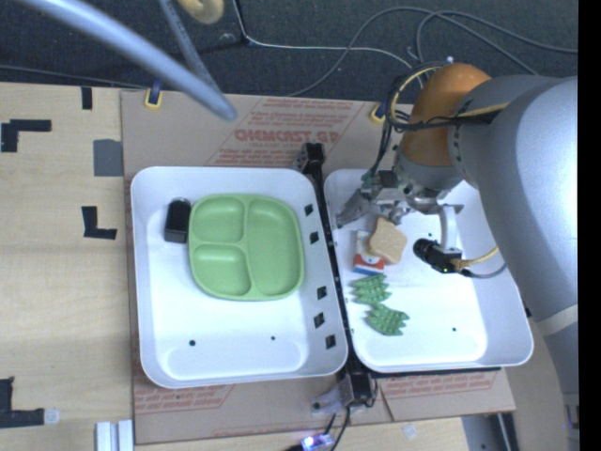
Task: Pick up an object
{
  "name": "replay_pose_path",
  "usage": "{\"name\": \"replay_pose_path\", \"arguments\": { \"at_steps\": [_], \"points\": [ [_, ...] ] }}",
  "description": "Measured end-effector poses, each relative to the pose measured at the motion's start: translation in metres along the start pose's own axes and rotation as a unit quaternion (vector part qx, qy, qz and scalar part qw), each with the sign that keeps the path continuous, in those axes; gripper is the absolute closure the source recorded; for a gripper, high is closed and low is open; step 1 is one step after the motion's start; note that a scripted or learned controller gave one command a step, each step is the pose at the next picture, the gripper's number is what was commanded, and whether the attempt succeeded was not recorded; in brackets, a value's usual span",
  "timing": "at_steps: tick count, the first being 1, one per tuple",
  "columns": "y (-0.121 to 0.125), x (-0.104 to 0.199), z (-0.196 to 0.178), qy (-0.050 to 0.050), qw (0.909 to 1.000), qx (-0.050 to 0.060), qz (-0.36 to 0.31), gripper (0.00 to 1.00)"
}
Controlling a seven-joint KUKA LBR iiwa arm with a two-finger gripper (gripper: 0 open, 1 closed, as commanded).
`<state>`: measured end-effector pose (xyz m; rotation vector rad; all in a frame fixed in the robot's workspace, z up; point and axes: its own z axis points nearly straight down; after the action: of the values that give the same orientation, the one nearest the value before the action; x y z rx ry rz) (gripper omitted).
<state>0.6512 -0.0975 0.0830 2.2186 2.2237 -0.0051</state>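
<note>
— What do the bins on the desk hold?
— The left bin [150,280] holds a green divided plate [247,247] with a small black block [177,220] at its left edge. The right bin [470,336] holds a tan block [387,242], a red, white and blue piece [368,263] partly under it, and two green leafy pieces [372,290] nearer the camera.
— And the gripper?
— The gripper [374,205] hangs over the right bin's far left corner, with the tan block just beside it on the near side. I cannot tell whether it is apart or together.
</note>
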Motion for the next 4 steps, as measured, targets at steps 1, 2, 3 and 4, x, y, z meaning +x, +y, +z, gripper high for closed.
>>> {"name": "replay_pose_path", "arguments": {
  "at_steps": [1,2,3,4],
  "points": [
    [0.001,0.001,-0.012,0.0,1.0,-0.001,-0.001,1.0],
    [0.006,0.003,-0.055,0.002,1.0,-0.002,0.0,1.0],
    [0.003,-0.002,-0.115,0.001,1.0,-0.002,0.001,1.0],
    [0.002,-0.004,-0.158,0.001,1.0,-0.003,0.0,1.0]
  ]
}}
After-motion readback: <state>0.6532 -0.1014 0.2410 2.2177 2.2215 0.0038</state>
